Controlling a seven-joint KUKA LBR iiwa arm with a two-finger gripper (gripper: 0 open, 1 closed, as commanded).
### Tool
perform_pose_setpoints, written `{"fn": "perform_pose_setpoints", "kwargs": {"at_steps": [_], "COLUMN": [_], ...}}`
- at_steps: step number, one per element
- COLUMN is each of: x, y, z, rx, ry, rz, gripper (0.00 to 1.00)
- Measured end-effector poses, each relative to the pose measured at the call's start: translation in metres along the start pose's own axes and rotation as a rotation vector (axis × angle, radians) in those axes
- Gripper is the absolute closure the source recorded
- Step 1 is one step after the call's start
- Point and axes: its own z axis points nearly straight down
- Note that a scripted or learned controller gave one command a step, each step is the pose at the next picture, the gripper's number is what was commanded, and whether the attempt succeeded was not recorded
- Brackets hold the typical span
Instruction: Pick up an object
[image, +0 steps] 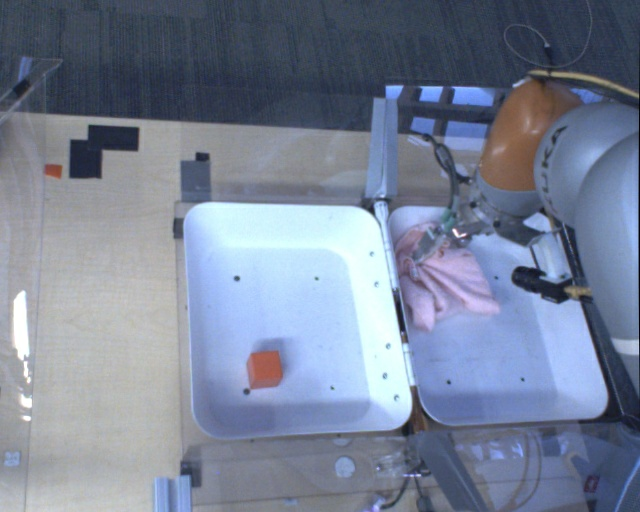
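Observation:
A crumpled pink cloth (452, 285) lies in the right bin (520, 390), against its left wall. My gripper (433, 244) reaches in from the upper right and is down on the cloth's upper end. The cloth's folds gather toward the fingertips, which are shut on a bunch of the fabric. The rest of the cloth trails down and right onto the bin floor. A small orange block (265, 369) rests in the left bin (290, 250), near its front left corner, far from the gripper.
The grey arm with its orange band (520, 135) overhangs the right bin's back right corner. A black part with a yellow tip (545, 283) juts over the right bin. A metal divider (395, 300) separates the bins.

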Motion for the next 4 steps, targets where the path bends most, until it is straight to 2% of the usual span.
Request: {"fn": "perform_pose_setpoints", "kwargs": {"at_steps": [1,2,3,4], "x": [0.003,0.004,0.004,0.011], "y": [-0.009,-0.005,-0.005,-0.019], "z": [0.002,-0.010,-0.009,-0.099], "rx": [-0.017,-0.025,-0.023,-0.012], "ry": [-0.005,-0.006,-0.005,0.000], "rz": [-0.038,-0.042,-0.042,-0.015], "gripper": [0.00,1.00,0.00,0.00]}}
